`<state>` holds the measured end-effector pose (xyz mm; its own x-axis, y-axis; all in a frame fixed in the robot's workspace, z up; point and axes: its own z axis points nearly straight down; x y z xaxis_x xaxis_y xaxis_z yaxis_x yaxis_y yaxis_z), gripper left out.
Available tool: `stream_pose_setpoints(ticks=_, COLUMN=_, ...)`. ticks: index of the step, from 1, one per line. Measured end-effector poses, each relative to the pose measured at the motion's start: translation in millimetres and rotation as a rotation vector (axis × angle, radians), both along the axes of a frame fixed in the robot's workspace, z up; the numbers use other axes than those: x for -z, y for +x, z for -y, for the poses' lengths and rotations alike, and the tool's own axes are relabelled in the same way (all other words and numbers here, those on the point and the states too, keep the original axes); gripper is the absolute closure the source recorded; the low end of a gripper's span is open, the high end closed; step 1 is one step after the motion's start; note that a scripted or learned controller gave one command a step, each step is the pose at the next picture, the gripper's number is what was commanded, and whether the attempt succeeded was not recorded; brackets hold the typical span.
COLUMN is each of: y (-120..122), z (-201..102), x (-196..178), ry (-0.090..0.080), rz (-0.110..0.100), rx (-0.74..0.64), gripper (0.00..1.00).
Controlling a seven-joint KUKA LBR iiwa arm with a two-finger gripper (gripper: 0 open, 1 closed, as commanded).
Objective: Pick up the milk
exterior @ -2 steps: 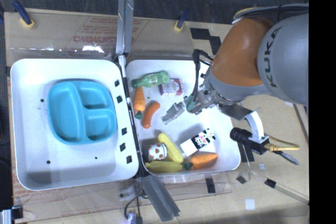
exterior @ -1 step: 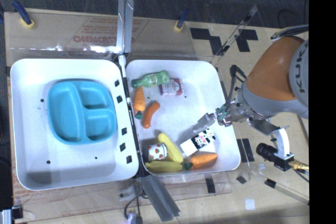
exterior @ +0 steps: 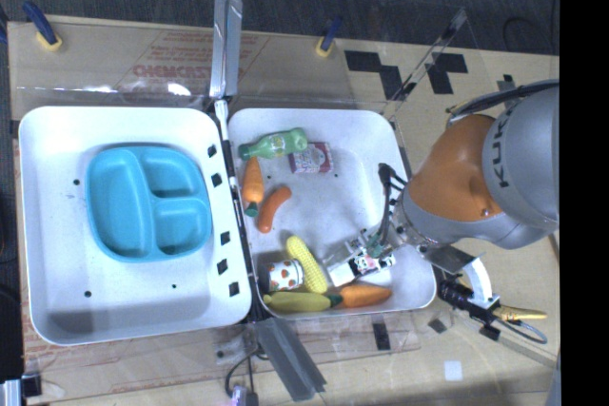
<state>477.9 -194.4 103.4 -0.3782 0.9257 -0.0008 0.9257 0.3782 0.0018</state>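
Low over the right bin (exterior: 395, 143), the arm (exterior: 476, 176) sets its gripper (exterior: 369, 252) at the near right corner, just above a white milk carton (exterior: 350, 269); whether the fingers grip the carton or stand apart cannot be told. The milk lies among a carrot (exterior: 364, 296), a corn cob (exterior: 306, 262), a banana (exterior: 298, 301) and a small can (exterior: 284, 276). Farther back in that bin lie a green bottle (exterior: 273, 145), a dark red packet (exterior: 311, 158) and two sausages (exterior: 262, 195). Left of that bin, the other bin (exterior: 48, 204) holds a blue tray (exterior: 150, 202).
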Motion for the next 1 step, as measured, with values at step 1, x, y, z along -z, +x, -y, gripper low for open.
stream_pose_setpoints(ticks=1, y=0.8, z=-0.4, x=-10.0, ry=0.0, rz=0.0, rx=-0.005, gripper=1.0)
